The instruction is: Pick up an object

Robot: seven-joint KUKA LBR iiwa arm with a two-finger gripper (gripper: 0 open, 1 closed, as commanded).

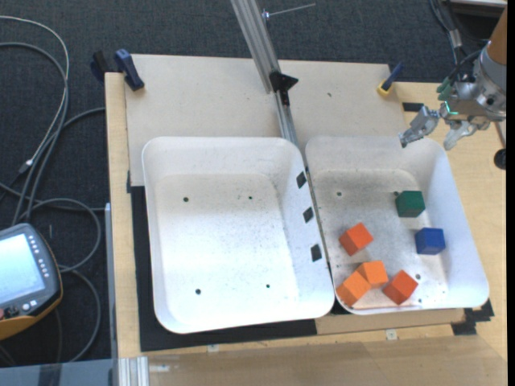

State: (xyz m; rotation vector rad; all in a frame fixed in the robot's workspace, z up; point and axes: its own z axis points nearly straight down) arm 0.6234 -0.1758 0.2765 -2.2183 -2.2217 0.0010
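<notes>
The right bin (447, 179) holds several small blocks. A green cube (410, 203) lies toward its far right, with a blue cube (430, 240) just in front of it. One orange block (356, 238) sits near the middle, and three more orange and red blocks (374, 282) cluster at the front edge. My gripper (433, 131) hangs above the bin's far right corner, well clear of the blocks. It is open, its two fingers spread apart, with nothing between them.
The left bin (161, 163) stands beside the right one. A slanted metal pole (256, 34) rises from between the bins at the back. Blue (129, 68) and yellow (389, 82) clamps hold the board's far corners. Cables and a pendant (24, 276) lie at left.
</notes>
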